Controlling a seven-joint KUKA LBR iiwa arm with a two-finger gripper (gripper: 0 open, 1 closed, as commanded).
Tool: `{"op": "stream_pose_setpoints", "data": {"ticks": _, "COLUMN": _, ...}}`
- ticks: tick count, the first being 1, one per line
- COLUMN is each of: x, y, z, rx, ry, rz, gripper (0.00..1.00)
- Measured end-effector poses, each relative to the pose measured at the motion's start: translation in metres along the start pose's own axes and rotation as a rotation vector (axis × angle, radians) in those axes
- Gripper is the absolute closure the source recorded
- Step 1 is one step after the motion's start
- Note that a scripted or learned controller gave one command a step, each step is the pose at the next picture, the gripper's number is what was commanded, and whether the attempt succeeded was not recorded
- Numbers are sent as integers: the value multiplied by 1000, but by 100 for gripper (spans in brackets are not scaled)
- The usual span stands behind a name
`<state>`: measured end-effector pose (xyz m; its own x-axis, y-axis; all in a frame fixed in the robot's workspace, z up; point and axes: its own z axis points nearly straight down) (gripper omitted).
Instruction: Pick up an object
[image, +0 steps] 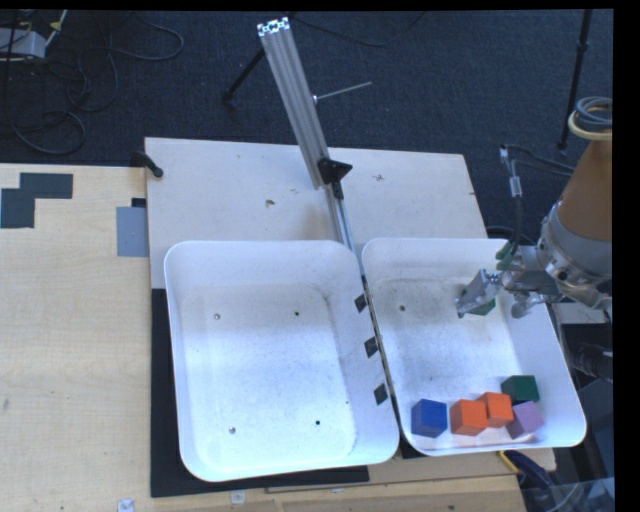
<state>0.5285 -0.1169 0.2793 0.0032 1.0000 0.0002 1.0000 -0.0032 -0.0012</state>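
Five small blocks, a blue block to a green one, huddle in the right bin's near corner (likely light, rigid, best pinched across flat faces). Farther back the hand hovers, empty; whether its fingers stand apart cannot be told.

A single camera looks down on the bench from above, at a slant rather than straight overhead. It stands off far enough that both white bins fit whole inside the frame. The left bin fills the middle of the picture and the right bin sits toward the right side. The bench's far edge runs across the upper third, with dark floor and cables beyond it. The near edge falls just inside the bottom of the frame. A wooden surface adjoins the bench's left edge. The arm enters from the right, over the right bin's far right corner.
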Motion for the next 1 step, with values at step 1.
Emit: {"op": "stream_pose_setpoints", "data": {"ticks": 1, "x": -66, "y": 16, "z": 96, "rx": 9, "ry": 0, "rz": 1, "gripper": 0}}
